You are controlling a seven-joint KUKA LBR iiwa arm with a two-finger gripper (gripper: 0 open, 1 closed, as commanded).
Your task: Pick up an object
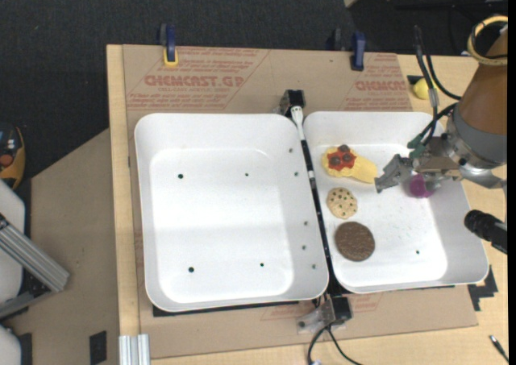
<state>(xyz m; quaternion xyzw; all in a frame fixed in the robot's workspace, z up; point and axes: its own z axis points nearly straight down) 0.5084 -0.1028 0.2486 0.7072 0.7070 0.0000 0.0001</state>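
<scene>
In the right bin (427, 271) lie a yellow pastry with red topping (348, 163), a pale chocolate-chip cookie (343, 202), a dark brown round cookie (355, 241) and a small purple object (418, 186). My gripper (401, 172) hangs over the bin's right half, just right of the yellow pastry. The purple object sits directly below and beside the gripper body, partly hidden by it. I cannot tell whether it touches the gripper.
The left bin (222, 210) adjoins the right one along a black centre seam. A brown board with clamps lies under both bins. A yellow ball (419, 88) rests on the board beyond the right bin. Cables run along the arm at the right.
</scene>
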